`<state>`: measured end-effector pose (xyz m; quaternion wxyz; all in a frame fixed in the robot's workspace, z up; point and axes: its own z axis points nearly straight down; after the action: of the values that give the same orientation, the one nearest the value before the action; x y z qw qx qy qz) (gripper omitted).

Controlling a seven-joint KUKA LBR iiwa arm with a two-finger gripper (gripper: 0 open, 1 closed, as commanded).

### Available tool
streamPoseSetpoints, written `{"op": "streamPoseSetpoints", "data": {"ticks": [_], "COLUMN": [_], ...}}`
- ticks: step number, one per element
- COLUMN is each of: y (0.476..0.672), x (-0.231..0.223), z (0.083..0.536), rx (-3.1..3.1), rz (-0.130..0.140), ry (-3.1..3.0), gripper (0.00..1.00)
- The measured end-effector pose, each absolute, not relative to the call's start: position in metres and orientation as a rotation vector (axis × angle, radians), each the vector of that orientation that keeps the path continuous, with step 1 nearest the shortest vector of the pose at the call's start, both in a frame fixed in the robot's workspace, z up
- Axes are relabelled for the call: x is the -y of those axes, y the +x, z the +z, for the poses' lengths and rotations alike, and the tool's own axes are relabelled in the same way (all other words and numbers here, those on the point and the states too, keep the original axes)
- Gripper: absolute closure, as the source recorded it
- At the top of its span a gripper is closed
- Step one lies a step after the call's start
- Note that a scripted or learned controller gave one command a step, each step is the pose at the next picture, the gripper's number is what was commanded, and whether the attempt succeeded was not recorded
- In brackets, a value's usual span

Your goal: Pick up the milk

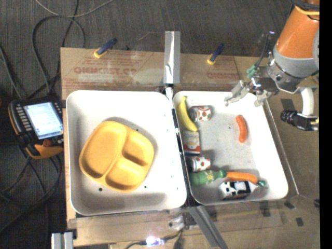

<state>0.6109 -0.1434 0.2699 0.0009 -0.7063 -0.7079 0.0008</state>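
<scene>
The milk (pixel 234 189) is a small carton with black and white cow patches, lying at the near edge of the right bin (pixel 275 154), just under a carrot (pixel 243 177). My gripper (pixel 243 99) hangs over the far right corner of that bin, well away from the milk. Its fingers are spread open with nothing between them. One fingertip (pixel 229 99) points to the left over the bin floor.
In the right bin a banana (pixel 185 114), three small cans (pixel 201 113) (pixel 191 141) (pixel 200 163), a green bottle (pixel 205 177) and a red sausage (pixel 241 128) lie around. The left bin (pixel 78 191) holds a yellow divided plate (pixel 118 155). A handheld screen (pixel 37 119) sits left of the bench.
</scene>
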Motion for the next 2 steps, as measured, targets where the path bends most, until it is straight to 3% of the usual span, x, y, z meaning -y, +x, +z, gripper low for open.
{"op": "streamPoseSetpoints", "data": {"ticks": [1, 2], "y": [0.621, 0.593], "x": [0.168, 0.123], "z": [0.158, 0.134], "rx": [2.37, 2.518], "rz": [0.003, 0.002], "ry": [-2.061, -1.875], "gripper": [0.0, 0.0]}}
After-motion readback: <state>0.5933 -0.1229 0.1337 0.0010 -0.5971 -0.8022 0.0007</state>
